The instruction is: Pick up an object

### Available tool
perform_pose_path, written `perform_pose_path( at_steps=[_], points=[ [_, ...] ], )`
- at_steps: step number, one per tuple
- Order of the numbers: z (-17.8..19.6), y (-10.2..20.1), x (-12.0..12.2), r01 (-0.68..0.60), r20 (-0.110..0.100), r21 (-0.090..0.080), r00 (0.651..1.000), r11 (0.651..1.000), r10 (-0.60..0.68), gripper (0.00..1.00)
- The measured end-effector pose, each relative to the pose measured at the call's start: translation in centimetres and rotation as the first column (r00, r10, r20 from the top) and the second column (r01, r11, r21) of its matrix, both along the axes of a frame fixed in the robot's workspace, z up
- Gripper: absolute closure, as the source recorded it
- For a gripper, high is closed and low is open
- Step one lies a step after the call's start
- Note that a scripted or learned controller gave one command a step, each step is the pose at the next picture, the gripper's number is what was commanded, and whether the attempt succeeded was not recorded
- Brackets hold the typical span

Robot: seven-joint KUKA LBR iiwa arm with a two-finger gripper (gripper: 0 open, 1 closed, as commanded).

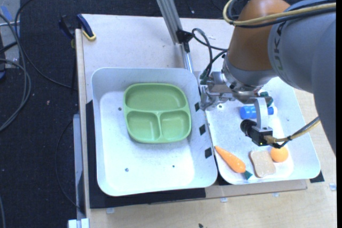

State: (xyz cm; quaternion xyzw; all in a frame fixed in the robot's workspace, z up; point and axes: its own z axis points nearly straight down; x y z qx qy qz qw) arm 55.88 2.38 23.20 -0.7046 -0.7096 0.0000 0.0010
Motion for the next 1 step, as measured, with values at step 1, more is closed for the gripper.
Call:
perform_pose_path(
  at_steps=[1],
  points=[
    [-1.07,5.67,0.53,-0.001,0.001,0.0,1.0,1.0,0.001,1.0]
  ],
)
